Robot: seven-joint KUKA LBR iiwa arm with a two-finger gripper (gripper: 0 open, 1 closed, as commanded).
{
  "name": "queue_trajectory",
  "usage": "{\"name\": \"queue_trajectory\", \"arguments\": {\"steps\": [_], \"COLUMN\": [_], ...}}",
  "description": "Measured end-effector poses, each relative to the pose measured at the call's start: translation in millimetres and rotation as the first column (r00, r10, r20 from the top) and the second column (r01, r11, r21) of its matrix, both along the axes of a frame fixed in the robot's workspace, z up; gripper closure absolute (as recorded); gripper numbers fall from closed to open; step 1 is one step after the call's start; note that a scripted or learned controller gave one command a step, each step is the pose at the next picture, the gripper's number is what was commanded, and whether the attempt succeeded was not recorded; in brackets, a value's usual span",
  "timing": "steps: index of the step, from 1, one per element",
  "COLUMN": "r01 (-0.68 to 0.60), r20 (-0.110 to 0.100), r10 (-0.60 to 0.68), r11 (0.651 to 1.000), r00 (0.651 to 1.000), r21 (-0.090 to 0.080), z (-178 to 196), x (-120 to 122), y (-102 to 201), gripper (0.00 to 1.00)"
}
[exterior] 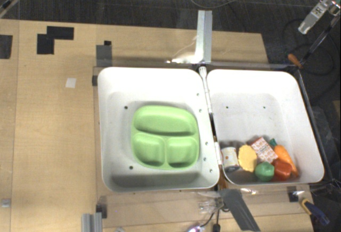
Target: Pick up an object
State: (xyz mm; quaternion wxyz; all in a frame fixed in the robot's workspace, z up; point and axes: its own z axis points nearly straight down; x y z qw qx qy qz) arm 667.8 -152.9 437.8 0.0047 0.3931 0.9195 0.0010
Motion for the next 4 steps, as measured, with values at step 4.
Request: {"name": "queue_trajectory", "arguments": {"steps": [4], "r01": [-0.750], "r20": [-0.003], "r10": [0.750], "r11": [0.661], "r00": [0.661], "r21": [-0.010], "z": [1.1], "x": [-6.9], "y": [-51.6], "gripper": [1.00]}}
